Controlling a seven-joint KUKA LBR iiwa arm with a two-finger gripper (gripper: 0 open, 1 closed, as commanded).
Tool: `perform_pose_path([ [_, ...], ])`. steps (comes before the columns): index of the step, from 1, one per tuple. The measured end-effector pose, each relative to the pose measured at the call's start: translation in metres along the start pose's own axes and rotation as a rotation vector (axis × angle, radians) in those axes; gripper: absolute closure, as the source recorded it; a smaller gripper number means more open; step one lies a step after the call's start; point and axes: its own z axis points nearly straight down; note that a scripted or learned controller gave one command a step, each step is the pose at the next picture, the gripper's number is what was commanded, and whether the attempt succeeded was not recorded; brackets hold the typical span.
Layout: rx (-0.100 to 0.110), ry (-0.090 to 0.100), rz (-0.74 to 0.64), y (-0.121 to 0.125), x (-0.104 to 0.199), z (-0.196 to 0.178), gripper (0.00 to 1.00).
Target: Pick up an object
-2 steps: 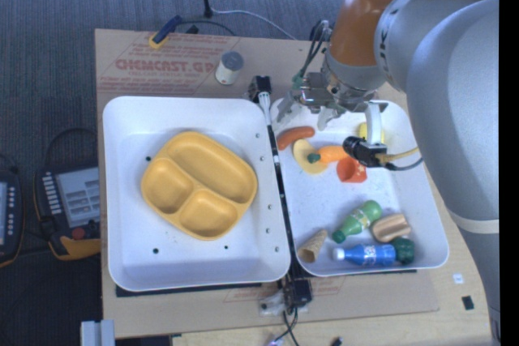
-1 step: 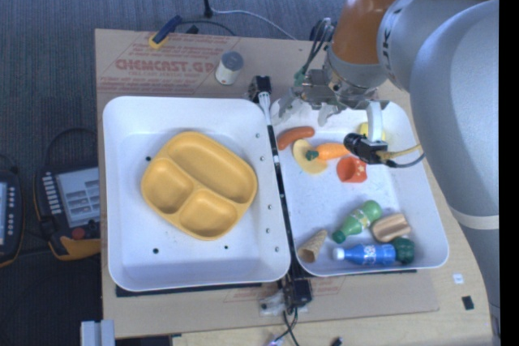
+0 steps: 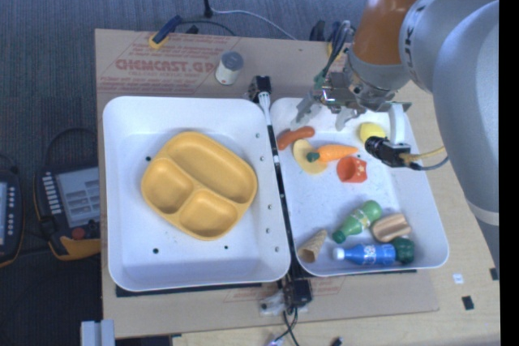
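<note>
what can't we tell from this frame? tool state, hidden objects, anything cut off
- Tool: fingers are small, blurred against the right bin's far wall; open or shut unclear.
- Yellow object: partly behind the wrist hardware and a black cable fitting; shape unclear.
- Item beside the blue bottle, at the near right corner: green, too small to identify.
- Arm: cut off by the top and right edges.

The grey arm's two-finger claw (image 3: 326,105) hangs over the far end of the right white bin (image 3: 426,211), fingers spread with nothing between them. Just below it lie a red sausage (image 3: 295,136) and an orange plastic carrot (image 3: 335,151) — beside it, a yellow lemon (image 3: 371,130). Well off to its left sits a yellow divided plate (image 3: 199,184) in the other bin (image 3: 122,174).
</note>
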Motion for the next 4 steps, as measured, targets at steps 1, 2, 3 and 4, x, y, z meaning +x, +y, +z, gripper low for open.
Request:
perform_pose_path([
  [1, 0.000, 0.001, -0.001, -0.012, -0.020, 0.064, 0.00],
  [2, -0.028, -0.006, -0.001, -0.127, -0.034, 0.090, 0.00],
  [3, -0.030, -0.010, 0.003, -0.127, -0.037, 0.079, 1.00],
  [4, -0.001, 0.000, 0.000, -0.161, 0.000, -0.084, 1.00],
])
